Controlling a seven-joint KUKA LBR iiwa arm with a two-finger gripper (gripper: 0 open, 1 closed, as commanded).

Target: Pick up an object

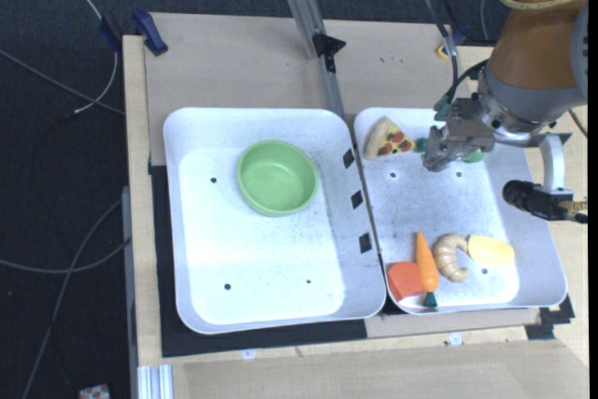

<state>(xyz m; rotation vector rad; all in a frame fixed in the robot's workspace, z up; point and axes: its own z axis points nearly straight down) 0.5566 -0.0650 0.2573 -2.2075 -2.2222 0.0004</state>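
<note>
I count two white bins on my bench, a left bin (187,201) and a right bin (523,280). The left one holds one green bowl (277,177). In the right one I count five things: one pizza slice (388,139) at the far left corner, and along the near edge one carrot (426,264), one red block (404,280), one croissant (451,255) and one yellow piece (491,250).

No legible text or labels.
</note>
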